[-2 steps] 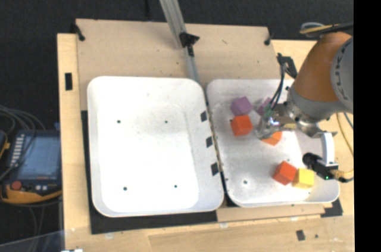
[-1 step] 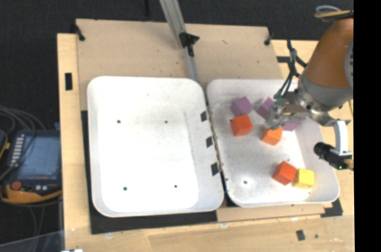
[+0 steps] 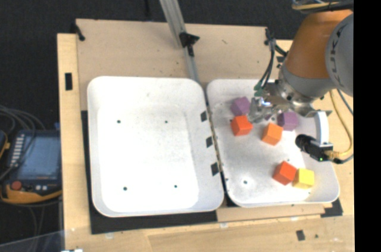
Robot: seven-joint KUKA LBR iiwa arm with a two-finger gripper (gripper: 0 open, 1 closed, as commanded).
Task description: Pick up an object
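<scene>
In the right bin, the tool hangs low among small matte cubes; whether it is open or gripping cannot be told, since the grey wrist hides much of it. A purple cube sits just left of it, an orange cube below-left, another orange cube below-right. A second purple cube is partly hidden to the right. An orange block touches a yellow block well below.

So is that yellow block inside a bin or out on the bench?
Inside. The yellow block lies on the floor of the right bin, near its front right corner, touching an orange block.
</scene>
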